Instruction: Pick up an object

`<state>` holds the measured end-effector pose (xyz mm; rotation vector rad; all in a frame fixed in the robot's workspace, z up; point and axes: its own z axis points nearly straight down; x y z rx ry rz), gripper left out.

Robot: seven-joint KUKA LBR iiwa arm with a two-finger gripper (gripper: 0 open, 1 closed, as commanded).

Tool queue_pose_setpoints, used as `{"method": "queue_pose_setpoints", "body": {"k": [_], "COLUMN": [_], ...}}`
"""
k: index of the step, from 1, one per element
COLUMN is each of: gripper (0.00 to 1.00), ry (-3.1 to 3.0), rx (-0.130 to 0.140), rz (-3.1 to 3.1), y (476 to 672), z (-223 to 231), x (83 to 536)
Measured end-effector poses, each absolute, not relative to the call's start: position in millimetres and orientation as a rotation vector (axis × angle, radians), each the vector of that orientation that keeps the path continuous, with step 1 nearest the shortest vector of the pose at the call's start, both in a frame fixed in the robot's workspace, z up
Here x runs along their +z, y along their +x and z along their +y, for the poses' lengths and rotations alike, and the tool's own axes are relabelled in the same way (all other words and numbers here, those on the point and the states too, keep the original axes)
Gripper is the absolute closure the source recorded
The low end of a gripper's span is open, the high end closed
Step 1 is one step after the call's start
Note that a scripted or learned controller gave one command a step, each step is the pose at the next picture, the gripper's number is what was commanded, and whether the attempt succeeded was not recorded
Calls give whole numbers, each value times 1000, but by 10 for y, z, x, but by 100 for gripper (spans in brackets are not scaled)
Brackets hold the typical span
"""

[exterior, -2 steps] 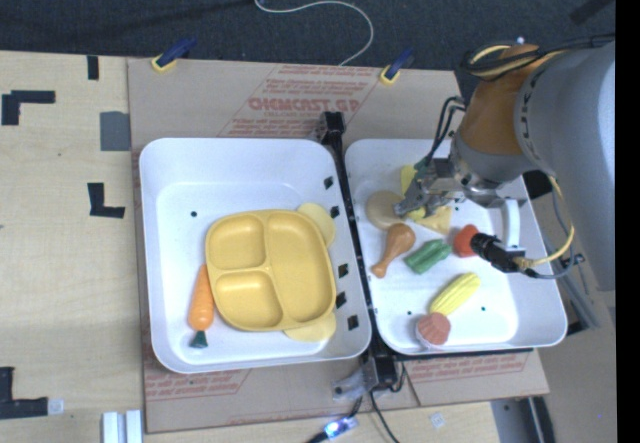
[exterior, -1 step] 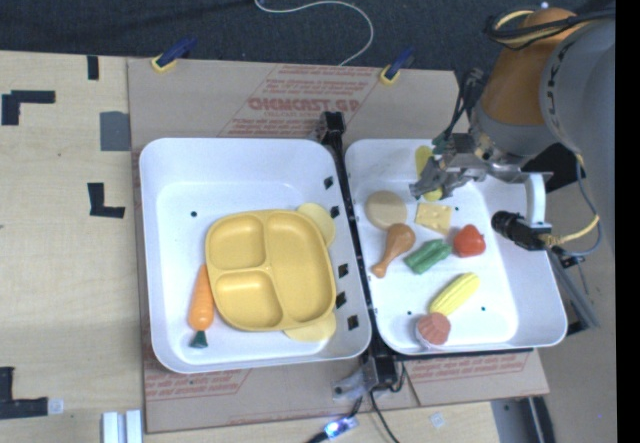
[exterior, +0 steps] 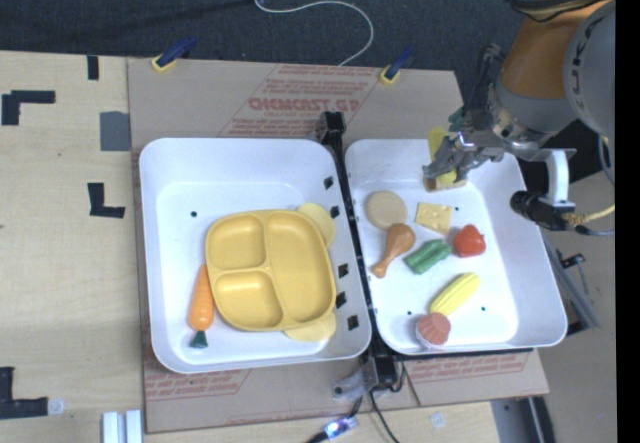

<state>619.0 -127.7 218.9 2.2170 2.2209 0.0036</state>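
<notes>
From above, two white bins sit side by side. The left bin [exterior: 165, 191] holds a yellow tray [exterior: 268, 268] and a carrot [exterior: 201, 301]. The right bin [exterior: 520, 261] holds a drumstick [exterior: 394, 247], cheese [exterior: 434, 218], a green pepper [exterior: 427, 256], a tomato [exterior: 469, 242] and corn [exterior: 453, 293]. The gripper [exterior: 447, 171] hangs over this bin's far edge, clamped on a yellow object [exterior: 438, 143].

Yellow divided plastic tray [exterior: 270, 268]; orange toy carrot [exterior: 201, 299]; red toy tomato [exterior: 469, 242]; green toy pepper [exterior: 428, 256]; yellow toy corn cob [exterior: 453, 293]; white shallow bins [exterior: 160, 231]
</notes>
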Motion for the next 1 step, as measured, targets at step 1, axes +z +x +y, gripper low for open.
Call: {"method": "queue_pose_setpoints", "body": {"k": [1], "gripper": [100], "ry": [2216], "rx": [1], "rz": [2230], "y": [5982], "z": [-750], "x": [2302]}}
